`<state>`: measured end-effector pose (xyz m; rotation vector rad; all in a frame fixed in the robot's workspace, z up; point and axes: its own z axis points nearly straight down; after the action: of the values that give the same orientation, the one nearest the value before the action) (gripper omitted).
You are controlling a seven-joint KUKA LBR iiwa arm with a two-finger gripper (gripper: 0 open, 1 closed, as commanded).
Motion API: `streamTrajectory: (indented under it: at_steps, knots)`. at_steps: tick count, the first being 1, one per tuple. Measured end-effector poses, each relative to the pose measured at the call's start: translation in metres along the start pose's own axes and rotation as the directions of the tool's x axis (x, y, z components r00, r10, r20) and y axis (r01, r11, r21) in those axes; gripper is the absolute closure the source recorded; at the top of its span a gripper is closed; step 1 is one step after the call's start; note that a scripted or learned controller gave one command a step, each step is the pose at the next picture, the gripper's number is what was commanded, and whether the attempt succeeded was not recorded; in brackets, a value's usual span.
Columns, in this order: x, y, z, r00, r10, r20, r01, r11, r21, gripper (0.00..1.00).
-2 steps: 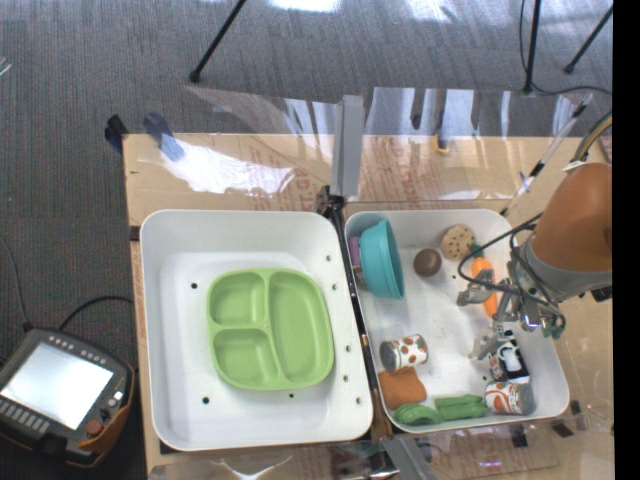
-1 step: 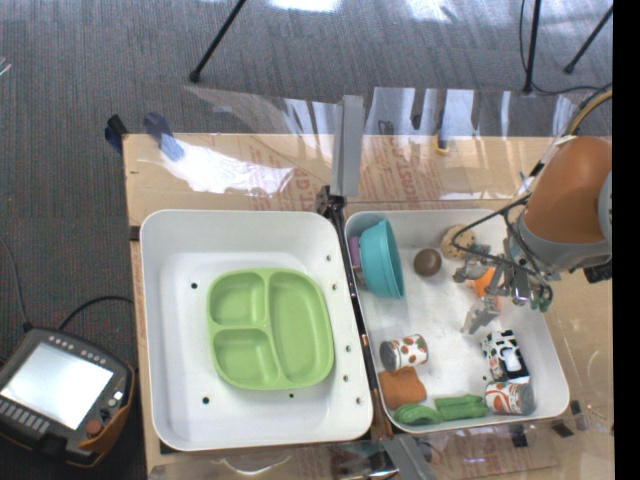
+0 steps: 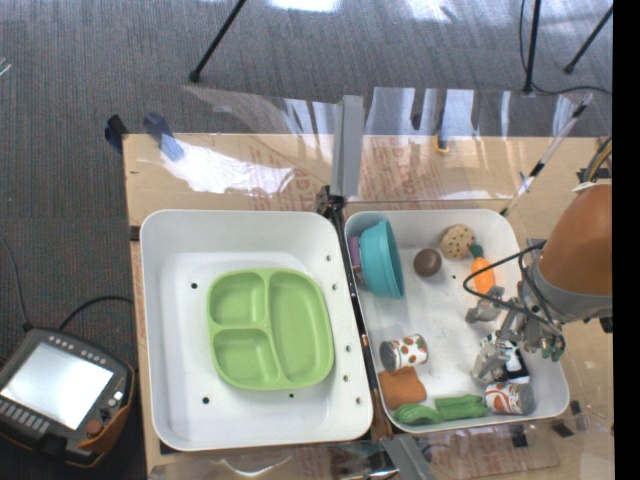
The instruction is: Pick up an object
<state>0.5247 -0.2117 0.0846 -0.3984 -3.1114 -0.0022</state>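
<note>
no text can be read. faint reddish print is seen on the worktop (image 3: 420,173) under clear sheeting, and patterned labels on two cans (image 3: 404,352), too blurred.

We see open floor mid-right bin (image 3: 445,308); the bowl (image 3: 381,258) crowds its left wall, the cans (image 3: 404,352) and green toy (image 3: 447,408) line the near edge. The tray (image 3: 270,328) fills the left bin's (image 3: 170,268) centre.

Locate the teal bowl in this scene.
The teal bowl leans on its side against the left wall of the right bin, just left of the brown ball.
</note>
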Motion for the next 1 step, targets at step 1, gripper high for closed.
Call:
streamTrajectory:
  at_steps: [1]
  knots:
    - [-0.0674, 0.0194, -0.0009, 0.989, 0.146, 0.003, -0.146, 0.989, -0.001, 0.0]
